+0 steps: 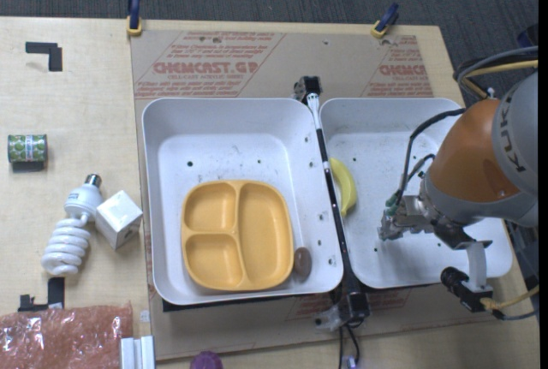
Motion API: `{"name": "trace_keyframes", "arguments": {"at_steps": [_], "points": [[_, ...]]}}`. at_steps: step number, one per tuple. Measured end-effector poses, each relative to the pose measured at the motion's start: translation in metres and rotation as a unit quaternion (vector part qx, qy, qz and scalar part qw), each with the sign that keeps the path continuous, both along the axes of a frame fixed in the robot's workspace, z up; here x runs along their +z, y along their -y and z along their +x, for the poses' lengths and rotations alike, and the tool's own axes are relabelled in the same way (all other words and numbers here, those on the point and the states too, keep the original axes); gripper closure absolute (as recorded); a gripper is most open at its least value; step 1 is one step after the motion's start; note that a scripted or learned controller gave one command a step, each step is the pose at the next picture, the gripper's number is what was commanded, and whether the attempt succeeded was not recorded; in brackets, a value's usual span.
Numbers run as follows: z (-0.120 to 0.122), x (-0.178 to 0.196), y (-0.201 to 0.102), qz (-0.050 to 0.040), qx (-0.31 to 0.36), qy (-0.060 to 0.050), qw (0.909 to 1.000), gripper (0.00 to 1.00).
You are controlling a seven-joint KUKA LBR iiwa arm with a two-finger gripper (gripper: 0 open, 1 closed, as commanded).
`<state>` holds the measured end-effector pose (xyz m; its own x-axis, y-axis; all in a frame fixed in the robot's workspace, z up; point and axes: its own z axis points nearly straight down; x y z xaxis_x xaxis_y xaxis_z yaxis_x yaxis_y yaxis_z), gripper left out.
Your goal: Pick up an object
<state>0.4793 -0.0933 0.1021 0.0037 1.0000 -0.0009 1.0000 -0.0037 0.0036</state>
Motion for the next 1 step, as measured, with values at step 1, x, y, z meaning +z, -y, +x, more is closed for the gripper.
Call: {"name": "trace_keyframes", "arguments": {"at_steps": [1], "points": [[0.0657,-0.0098,-0.0001,0.0,0.003,-0.002,1.0,1.0]]}}
